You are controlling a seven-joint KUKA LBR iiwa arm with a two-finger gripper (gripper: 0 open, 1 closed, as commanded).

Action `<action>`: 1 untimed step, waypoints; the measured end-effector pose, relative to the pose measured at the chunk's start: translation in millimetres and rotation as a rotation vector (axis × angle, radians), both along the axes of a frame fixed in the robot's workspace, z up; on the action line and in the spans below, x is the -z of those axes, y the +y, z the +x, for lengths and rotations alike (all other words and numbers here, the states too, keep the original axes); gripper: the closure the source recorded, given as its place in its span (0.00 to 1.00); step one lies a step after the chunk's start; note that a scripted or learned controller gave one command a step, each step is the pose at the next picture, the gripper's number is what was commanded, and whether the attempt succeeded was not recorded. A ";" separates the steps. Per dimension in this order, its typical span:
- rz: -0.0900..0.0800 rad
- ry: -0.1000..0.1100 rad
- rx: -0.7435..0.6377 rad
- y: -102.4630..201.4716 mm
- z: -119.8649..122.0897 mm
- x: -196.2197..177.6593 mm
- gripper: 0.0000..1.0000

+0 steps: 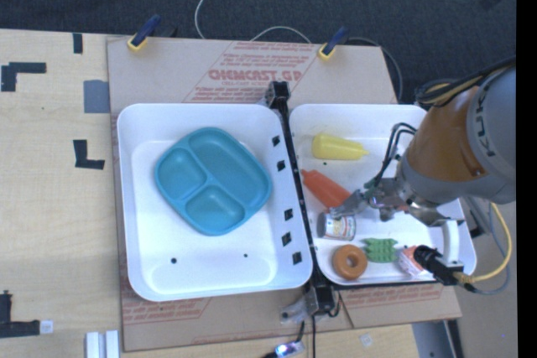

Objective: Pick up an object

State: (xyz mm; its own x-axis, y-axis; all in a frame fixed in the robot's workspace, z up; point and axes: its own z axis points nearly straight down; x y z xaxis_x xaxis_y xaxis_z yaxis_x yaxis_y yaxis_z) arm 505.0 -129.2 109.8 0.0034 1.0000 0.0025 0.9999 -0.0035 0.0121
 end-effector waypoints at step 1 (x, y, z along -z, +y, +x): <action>-0.004 -0.004 -0.004 0.6 1.0 -12.2 1.00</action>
State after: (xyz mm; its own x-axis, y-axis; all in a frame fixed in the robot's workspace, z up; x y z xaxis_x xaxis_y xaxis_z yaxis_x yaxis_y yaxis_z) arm 506.0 -128.7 122.0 -0.0009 1.0000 -0.0012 0.9999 0.0009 0.0163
